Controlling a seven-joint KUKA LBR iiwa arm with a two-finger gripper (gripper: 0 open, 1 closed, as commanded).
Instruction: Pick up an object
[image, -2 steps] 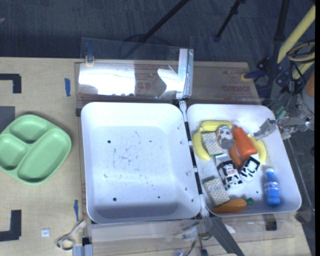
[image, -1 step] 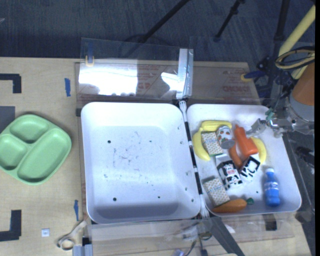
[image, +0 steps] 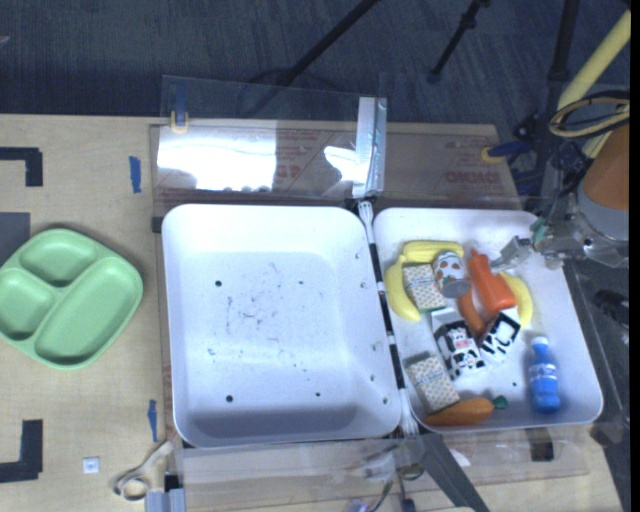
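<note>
The right bin (image: 585, 400) holds a heap of small things. A yellow banana (image: 405, 290) curves along its left side, with a checked pouch (image: 425, 288) lying on it. An orange bottle (image: 490, 286) lies slanted in the middle, above black-and-white cartons (image: 463, 347). A blue bottle (image: 544, 375) stands near the right wall. An orange carrot (image: 462, 409) rests at the front edge beside a second checked pouch (image: 430, 373). My gripper (image: 522, 247) hangs over the bin's back right corner, just up and right of the orange bottle, with nothing seen in it.
The left bin (image: 190, 240) adjoins the right one along a middle rim. A green divided plate (image: 65, 297) lies on the bench at the far left. A clear panel (image: 265, 150) stands behind the bins. Scissors (image: 140, 478) lie at the front left.
</note>
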